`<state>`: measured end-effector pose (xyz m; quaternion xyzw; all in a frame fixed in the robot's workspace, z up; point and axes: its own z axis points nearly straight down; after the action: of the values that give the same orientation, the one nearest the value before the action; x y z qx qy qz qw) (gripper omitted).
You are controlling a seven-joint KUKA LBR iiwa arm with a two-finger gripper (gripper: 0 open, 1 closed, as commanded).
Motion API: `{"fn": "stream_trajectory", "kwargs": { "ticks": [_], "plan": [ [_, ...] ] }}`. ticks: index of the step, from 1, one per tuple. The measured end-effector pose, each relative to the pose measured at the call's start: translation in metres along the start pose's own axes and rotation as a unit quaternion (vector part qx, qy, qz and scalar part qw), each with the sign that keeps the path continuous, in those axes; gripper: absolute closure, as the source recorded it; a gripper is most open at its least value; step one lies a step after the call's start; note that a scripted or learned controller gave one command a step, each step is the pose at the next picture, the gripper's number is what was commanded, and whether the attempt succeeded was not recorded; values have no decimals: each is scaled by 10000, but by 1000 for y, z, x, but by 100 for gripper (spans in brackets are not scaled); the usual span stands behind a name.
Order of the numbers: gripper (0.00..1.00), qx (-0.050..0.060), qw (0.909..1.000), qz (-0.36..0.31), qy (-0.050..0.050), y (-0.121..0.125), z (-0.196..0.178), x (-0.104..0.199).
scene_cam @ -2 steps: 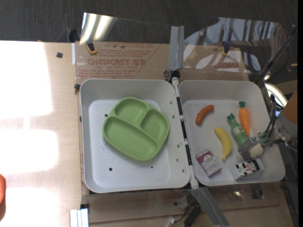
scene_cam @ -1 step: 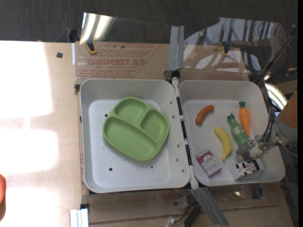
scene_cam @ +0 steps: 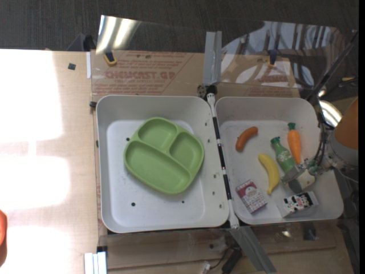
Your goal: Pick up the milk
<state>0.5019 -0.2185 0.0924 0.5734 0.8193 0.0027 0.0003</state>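
milk (scene_cam: 298, 202) lying in right bin (scene_cam: 251, 110), tool (scene_cam: 297, 176) seemingly just above.

Milk (scene_cam: 298, 202): small carton, white with black cow-style patches, small red mark on face. Lying on its side, long axis roughly left-right, slightly tilted. Location: right bin (scene_cam: 268, 104), near front right corner, resting on bin floor. Just right of pink-and-white box (scene_cam: 251, 196), apart from it. Just below lower end of green bottle (scene_cam: 281, 154). Nothing on top.
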Motion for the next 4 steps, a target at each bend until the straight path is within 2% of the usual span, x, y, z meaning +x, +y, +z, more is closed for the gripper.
{"fn": "stream_trajectory", "kwargs": {
  "ticks": [1, 2, 3, 4],
  "plan": [
    [100, 3, 10000, 29, -23, -1, -9, -3],
    [100, 27, 9996, 292, -19, 31, -135, 30],
    [100, 28, 9991, 420, -19, 66, -191, 104],
    [100, 32, 9854, -1699, -2, 42, -92, 87]
  ]
}}
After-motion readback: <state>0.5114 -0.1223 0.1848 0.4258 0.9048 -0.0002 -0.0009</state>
